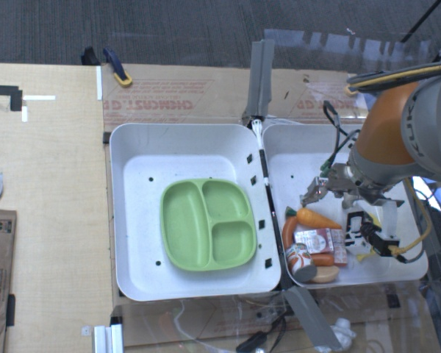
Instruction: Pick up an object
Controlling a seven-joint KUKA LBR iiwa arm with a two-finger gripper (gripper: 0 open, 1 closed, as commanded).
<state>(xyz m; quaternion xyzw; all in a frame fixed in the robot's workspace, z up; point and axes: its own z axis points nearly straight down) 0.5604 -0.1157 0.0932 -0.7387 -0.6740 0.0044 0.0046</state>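
Plate (208,225) in left bin (128,197) (carrot (317,218) in right bin (279,153)).

The pale green three-compartment plastic plate (208,224) looks smooth with a soft satin sheen. It lies in the left shallow white plastic bin (132,197), whose floor is matt and faintly speckled. Right of the plate, the orange carrot-shaped toy (320,218) looks like smooth plastic, and the small printed packet (320,239) just below it is glossy. Left of the plate, the bench top (44,168) is pale, matt wood grain. Beyond the plate lies brown printed cardboard (169,94), dull and flat.
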